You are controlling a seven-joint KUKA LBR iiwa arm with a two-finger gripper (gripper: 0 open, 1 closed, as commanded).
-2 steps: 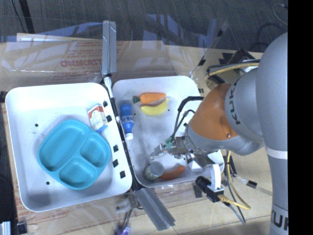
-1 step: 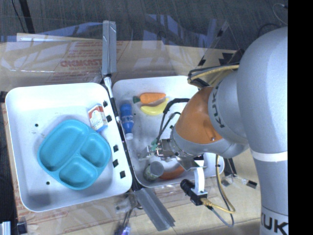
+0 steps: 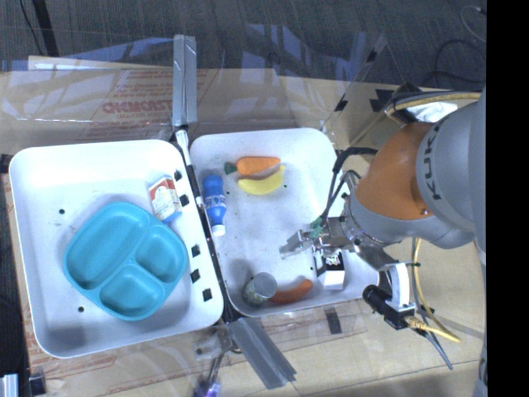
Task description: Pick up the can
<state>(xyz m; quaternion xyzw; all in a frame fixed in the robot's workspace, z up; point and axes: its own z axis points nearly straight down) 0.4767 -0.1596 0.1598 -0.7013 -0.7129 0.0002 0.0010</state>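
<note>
The small round metal can (image 3: 259,288) stands upright near the front edge of the right-hand shallow white bin (image 3: 273,143), its open silvery top facing up. Touching the can on its right lies an orange-red sausage-shaped toy (image 3: 293,292). Further right of the can, and a little behind it, hangs the two-finger gripper (image 3: 318,246) on the grey arm with its orange band (image 3: 397,184); whether its fingers are spread or closed cannot be told from this angle, and nothing is seen held between them. Just below the gripper sits a small white-and-black box (image 3: 331,270). Well behind the can lie a yellow banana (image 3: 261,184) and an orange carrot (image 3: 256,165), touching each other. Behind and left of the can, a blue plastic bottle (image 3: 215,203) lies along the bin's left wall. Left of the can, in the neighbouring white bin (image 3: 50,329), rest a light-blue divided plastic tray (image 3: 124,259) and a small red-and-white carton (image 3: 164,197).
</note>
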